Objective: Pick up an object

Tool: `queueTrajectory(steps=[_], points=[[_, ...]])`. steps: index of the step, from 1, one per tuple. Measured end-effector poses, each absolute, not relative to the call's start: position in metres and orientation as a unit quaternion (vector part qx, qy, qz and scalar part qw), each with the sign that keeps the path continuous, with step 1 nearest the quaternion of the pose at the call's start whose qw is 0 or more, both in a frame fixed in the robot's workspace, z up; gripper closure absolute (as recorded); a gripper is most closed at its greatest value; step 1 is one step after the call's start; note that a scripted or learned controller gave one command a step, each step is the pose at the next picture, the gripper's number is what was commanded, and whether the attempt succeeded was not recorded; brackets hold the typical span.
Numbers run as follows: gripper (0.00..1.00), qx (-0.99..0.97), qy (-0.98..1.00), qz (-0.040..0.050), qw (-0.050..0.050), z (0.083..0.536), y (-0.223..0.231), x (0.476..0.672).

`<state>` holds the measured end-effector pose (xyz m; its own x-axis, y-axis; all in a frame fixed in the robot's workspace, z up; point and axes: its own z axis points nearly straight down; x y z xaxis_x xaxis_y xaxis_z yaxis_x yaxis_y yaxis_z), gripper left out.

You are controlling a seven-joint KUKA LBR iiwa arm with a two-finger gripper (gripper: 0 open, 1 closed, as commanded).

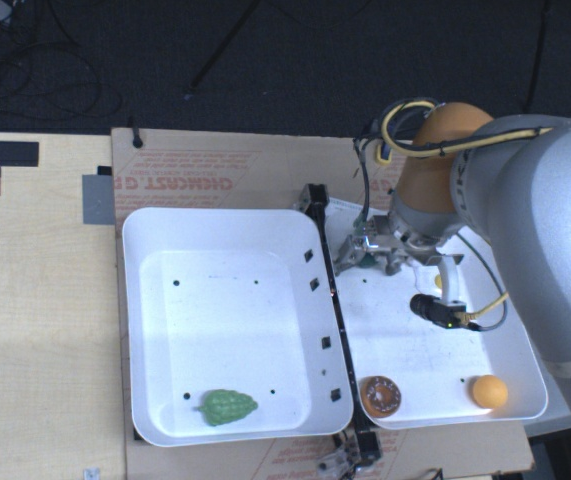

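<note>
Donut (380, 396) and orange ball (488, 392) sit along right bin's (435, 416) front edge. My gripper (370, 251) works the back-left corner (grip state: cannot tell), probably hunting something there.

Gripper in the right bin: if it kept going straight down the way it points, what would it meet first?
Probably the right bin's white floor near its far-left corner; the gripper hangs there, well apart from the donut and orange ball. Depth is unclear.

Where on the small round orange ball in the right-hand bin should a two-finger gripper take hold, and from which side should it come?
Probably straight down from above, closing across the widest middle of the small round orange ball. Being round, it offers no better face. It lies near the right-hand white bin's near wall, so setting the fingers parallel to that wall should keep them off it. The gripper is at the bin's far end.
</note>
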<state>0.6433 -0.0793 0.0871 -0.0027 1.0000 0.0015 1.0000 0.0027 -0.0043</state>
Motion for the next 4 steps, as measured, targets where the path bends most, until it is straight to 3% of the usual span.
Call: queueTrajectory(steps=[1,3,4], points=[[0.0,-0.707,-0.707,0.0018,0.002,0.093,-0.082,0.626],[0.0,-0.708,-0.706,0.0016,0.002,0.087,-0.082,0.626],[0.0,-0.707,-0.707,0.0003,0.0,0.088,-0.095,0.644]])
